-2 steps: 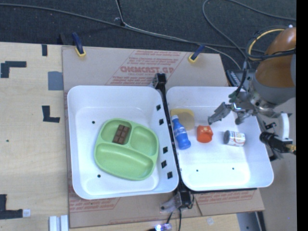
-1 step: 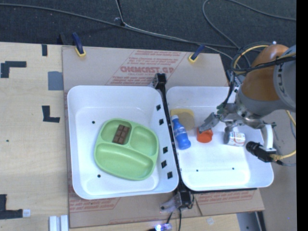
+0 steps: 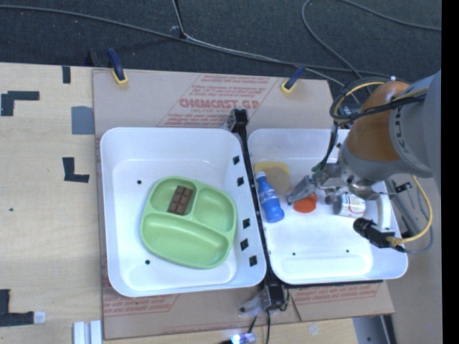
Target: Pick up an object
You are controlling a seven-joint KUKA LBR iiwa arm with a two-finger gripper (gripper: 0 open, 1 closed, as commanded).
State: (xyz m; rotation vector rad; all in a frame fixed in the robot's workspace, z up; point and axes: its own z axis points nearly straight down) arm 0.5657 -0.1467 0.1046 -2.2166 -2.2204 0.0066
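Note:
My gripper (image 3: 318,195) hangs low over the middle of the right bin (image 3: 323,260), open, its two grey fingers spread apart. A small orange-red object (image 3: 306,205) lies just under the left finger (image 3: 300,189), touching or nearly touching it, not clamped between the two. A small white container with a red label (image 3: 352,205) lies right of the other finger. A blue bottle (image 3: 270,199) lies along the bin's left side, with a yellow object (image 3: 276,171) beside its top end.
The left bin (image 3: 122,156) holds a green divided plate (image 3: 204,235) with a brown chocolate bar (image 3: 181,199) in one compartment. A black divider (image 3: 247,185) runs between the bins. Cables loop around the arm (image 3: 391,131) at the right.

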